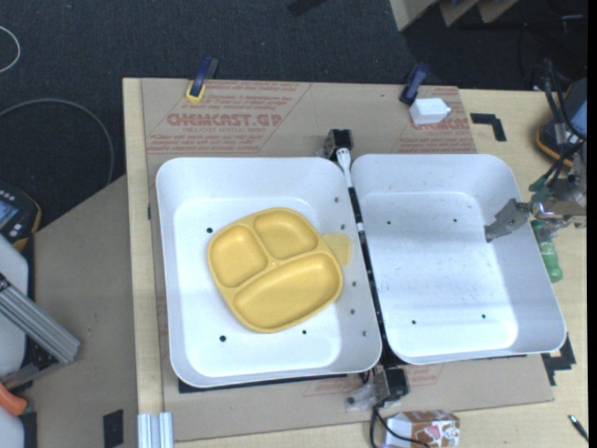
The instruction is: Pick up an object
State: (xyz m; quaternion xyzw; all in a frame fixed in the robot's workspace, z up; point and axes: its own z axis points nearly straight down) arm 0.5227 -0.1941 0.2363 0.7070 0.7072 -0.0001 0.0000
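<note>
The yellow tray (275, 269) is the one thing here worth picking up. It lies flat in the left bin (177, 194), turned at a slant, its three compartments facing up, and a small yellow scrap or tab (338, 247) peeks out at its right edge, near the wall between the bins. Lying flat like that, I judge its raised rim and the dividers are the only places my fingers could close on; the broad curved hollows give nothing to pinch.

My gripper (511, 220) is well apart from it, over the right bin (438, 343), near that bin's right wall. It sits high at the bin's edge because I reach in from that side. How wide my jaws stand I cannot tell from here; the tip is small and grey against the white, and I see nothing between them.

So the pick is not begun, I reckon. I would have to cross the divider (359, 241) into the left bin, and the tray's slanted lie means turning my wrist to meet a rim squarely.
</note>
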